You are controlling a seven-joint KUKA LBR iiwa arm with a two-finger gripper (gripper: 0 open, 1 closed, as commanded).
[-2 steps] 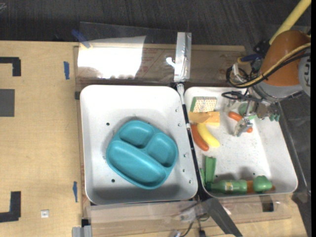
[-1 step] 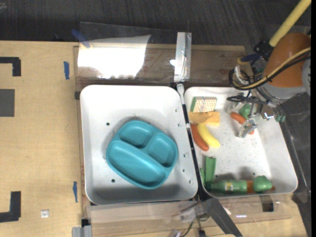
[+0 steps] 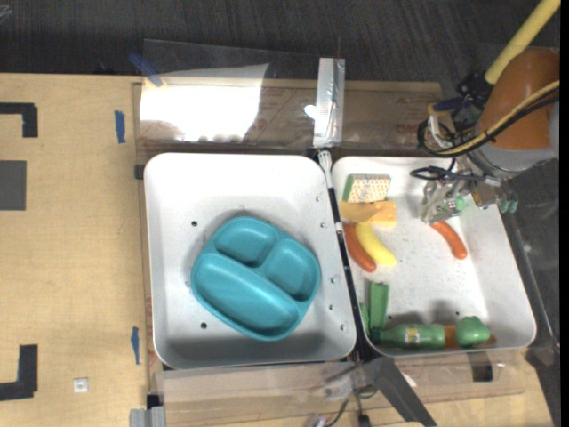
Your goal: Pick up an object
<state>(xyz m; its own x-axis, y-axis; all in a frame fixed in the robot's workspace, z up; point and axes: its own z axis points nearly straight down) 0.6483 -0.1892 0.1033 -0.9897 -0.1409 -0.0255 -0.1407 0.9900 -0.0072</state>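
Fingers (image 3: 437, 205) of mine hang spread and empty above the right bin (image 3: 520, 278), just beside the orange carrot (image 3: 450, 237). Descending off-centre, I could nudge it away and close on nothing.

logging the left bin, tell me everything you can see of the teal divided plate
The teal divided plastic plate is a rounded, glossy tray with three compartments: two smaller ones along its upper side and one long one below. It lies flat, rotated at a slant, near the middle of the left shallow white bin, resting on the bin's floor. Its compartments hold nothing.
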